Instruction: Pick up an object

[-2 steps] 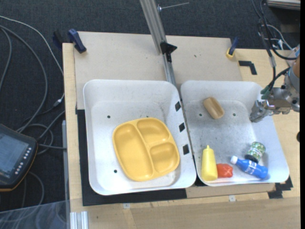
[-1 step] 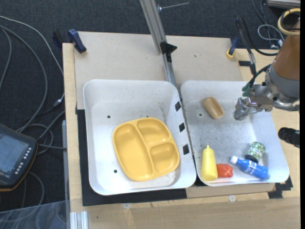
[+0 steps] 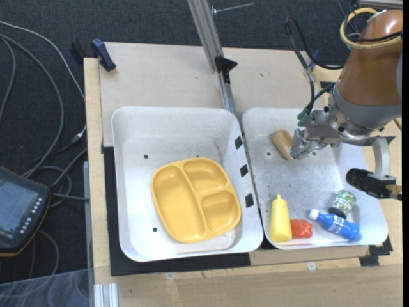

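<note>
1. Pincer (image 3: 300,147) of the grey and orange arm (image 3: 370,62) hangs low over the right bin (image 3: 307,184), toward the bin's 11 o'clock corner; whether its fingers stand open or closed I cannot tell, as the metal parts merge from this angle
2. At the pincer's 9 o'clock lies a tan block (image 3: 281,144), a small wooden-looking piece, tilted, just beside the fingertips and possibly touching them; nothing is seen clamped between the fingers
3. At the right bin's 6 o'clock edge stands a yellow bottle (image 3: 280,219) with its nozzle pointing to 12 o'clock
4. Touching the yellow bottle at its 3 o'clock is a small red object (image 3: 301,229)
5. At the red object's 3 o'clock lies a blue bottle (image 3: 335,225) on its side, white cap toward 9 o'clock
6. A green-and-clear round object (image 3: 343,202) sits at the blue bottle's 12 o'clock, just beside it
7. The left bin (image 3: 134,139) holds a yellow divided tray (image 3: 195,198) with three compartments, lying toward that bin's 5 o'clock
8. A metal post (image 3: 208,27) rises from the bench between the two bins at 12 o'clock
9. A blue clamp (image 3: 102,53) grips the bench at its 10 o'clock corner
10. A dark tablet-like device (image 3: 19,210) lies off the bench at 9 o'clock, among cables
</note>
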{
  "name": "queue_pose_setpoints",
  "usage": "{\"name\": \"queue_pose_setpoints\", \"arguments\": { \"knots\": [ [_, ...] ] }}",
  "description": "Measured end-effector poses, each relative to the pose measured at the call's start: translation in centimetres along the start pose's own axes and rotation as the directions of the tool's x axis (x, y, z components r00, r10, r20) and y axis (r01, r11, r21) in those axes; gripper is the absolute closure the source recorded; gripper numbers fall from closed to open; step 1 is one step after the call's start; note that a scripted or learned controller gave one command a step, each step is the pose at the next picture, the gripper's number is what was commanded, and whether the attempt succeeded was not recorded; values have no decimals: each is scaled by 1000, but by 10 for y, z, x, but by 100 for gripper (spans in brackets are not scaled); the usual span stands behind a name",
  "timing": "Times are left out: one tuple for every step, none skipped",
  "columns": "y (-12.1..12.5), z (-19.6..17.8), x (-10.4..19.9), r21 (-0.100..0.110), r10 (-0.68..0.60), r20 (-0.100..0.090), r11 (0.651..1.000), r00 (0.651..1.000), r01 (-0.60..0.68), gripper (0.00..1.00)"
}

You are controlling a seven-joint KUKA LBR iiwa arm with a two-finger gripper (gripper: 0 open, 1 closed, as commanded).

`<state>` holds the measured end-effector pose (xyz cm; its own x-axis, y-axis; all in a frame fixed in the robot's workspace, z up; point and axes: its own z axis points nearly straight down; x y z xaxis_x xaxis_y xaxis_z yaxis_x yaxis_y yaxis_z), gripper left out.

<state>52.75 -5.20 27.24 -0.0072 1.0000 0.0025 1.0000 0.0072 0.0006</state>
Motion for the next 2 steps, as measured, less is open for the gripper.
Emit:
{"name": "queue_pose_setpoints", "arguments": {
  "knots": [
    [11, 18, 45, 4, 1, 0, 1000, 1000, -1, 100],
    [16, 18, 96, 1, 0, 0, 1000, 1000, 0, 100]
  ]
}}
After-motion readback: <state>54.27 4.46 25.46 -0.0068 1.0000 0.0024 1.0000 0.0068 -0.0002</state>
